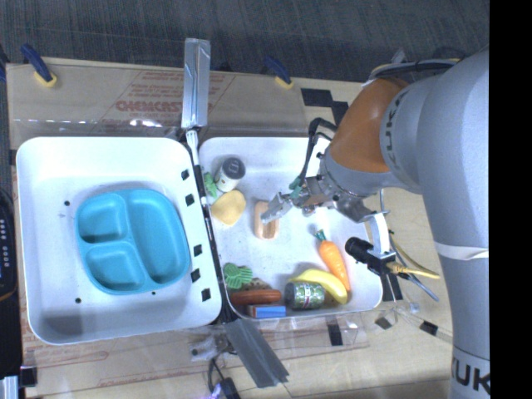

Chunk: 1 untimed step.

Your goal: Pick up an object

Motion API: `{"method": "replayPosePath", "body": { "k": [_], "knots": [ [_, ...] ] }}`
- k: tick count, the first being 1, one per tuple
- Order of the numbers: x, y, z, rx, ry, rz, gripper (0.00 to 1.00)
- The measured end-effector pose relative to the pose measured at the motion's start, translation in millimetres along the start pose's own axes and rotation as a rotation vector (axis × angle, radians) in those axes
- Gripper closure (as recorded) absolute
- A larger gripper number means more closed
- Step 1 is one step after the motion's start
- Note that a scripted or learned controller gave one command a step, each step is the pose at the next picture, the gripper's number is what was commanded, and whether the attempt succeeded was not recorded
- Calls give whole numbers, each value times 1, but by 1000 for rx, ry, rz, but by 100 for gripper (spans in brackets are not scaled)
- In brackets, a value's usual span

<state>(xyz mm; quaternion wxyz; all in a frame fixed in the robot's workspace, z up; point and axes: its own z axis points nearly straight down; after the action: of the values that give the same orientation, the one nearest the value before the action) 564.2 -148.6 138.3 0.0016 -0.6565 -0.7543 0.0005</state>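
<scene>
We see the arm [416,131] reaching in from the right over the right bin [274,152], orange band [366,131] above the wrist, gripper [278,209] low over the bin's middle. Its fingers point left toward a small tan, bread-like piece [266,223] lying on the bin floor. The fingertips sit right at the top of that piece, touching or nearly so; we can't tell which. We also can't tell how far the gripper is spread, and we see nothing clearly held between the fingers.

Right bin contents: a pale yellow lumpy item [229,207] near the left wall, just left of the tan piece. A small bottle with a grey cap [229,173] just above it, close to the divider. A carrot [332,258] lies tilted at the right side, green top toward the gripper. Below it a banana [326,283] and a dark green can [306,296] touch each other along the bottom wall. A green leafy item [238,276] sits at bottom left, with a reddish-brown sausage-like piece [253,296] and a small blue block [268,311] beneath it at the bottom edge.

Left bin [50,165] holds a blue sectioned tray [131,241] with three compartments, lying flat near the middle, well apart from the gripper
</scene>
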Motion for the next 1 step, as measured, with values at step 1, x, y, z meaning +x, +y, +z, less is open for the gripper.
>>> {"method": "replayPosePath", "body": {
  "k": [1],
  "knots": [
    [34,25,-13,0,-1,140,0]
  ]
}}
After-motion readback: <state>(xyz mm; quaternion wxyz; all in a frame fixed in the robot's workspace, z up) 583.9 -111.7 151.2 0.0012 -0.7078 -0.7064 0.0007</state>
